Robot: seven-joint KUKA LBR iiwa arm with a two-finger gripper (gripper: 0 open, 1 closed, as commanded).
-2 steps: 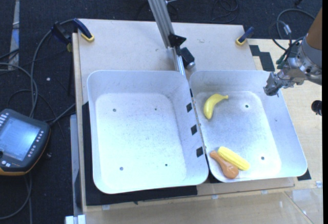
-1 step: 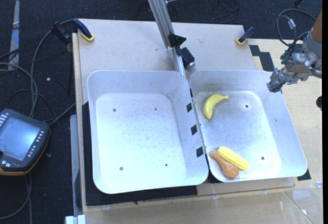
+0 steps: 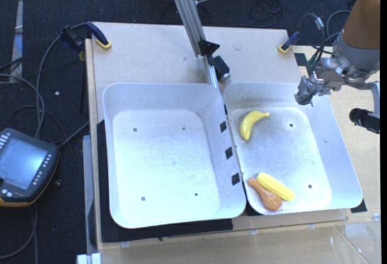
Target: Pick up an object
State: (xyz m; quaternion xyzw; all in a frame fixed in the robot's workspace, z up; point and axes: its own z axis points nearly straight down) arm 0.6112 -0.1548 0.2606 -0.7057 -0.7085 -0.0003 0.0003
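The arm's gripper hangs at the upper right of the right bin, holding nothing — whether it is open I cannot tell. A banana lies left of it; a yellow and orange toy sits lower. Seemingly the approach step — next, line up over one and descend.

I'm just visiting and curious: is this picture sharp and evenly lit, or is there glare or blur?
Camera view: light is even and soft, with faint shadows under the banana; both white bins look bright but not washed out; the gripper is small and slightly soft; the floor around the bench stays dark.
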